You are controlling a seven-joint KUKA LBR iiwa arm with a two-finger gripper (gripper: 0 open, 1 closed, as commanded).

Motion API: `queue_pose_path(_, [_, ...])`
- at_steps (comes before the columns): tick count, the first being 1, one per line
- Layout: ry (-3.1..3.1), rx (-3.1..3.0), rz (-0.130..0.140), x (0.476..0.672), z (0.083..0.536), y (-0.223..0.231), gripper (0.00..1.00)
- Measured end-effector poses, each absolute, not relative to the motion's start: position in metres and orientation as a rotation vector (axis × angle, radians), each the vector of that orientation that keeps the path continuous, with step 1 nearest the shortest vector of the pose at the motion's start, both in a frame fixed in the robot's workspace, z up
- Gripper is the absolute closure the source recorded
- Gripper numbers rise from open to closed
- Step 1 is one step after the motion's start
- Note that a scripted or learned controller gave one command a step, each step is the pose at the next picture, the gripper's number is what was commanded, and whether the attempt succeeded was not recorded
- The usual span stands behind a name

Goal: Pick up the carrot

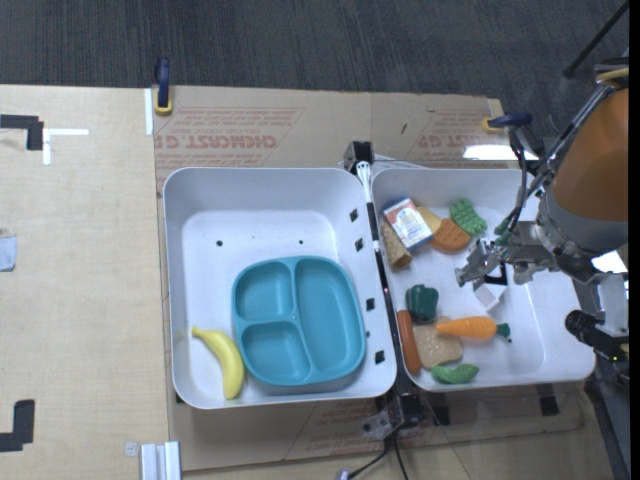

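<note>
Camera view showed two white bins, left bin (185, 268) and right bin (560, 353), on a cardboard-covered bench (230, 133) over dark carpet (300, 18), wood floor to the left. My gripper (487, 268) hung over the right bin, just above the carrot (467, 328), which lay flat near the front wall, not in my grasp. Whether my gripper was open was too small and cluttered to tell.

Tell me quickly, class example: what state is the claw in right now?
Claw: over the right bin, above the carrot; open or closed cannot be told.
</note>
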State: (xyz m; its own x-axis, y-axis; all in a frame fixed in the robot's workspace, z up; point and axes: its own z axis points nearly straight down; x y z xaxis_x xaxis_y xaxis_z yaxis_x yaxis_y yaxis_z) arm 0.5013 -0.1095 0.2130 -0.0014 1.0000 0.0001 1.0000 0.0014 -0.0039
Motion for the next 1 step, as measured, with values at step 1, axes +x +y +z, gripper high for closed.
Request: queue_pose_path(1, [-2.238,-2.207,-0.002,0.4828,0.0927,-0.1276,0.00])
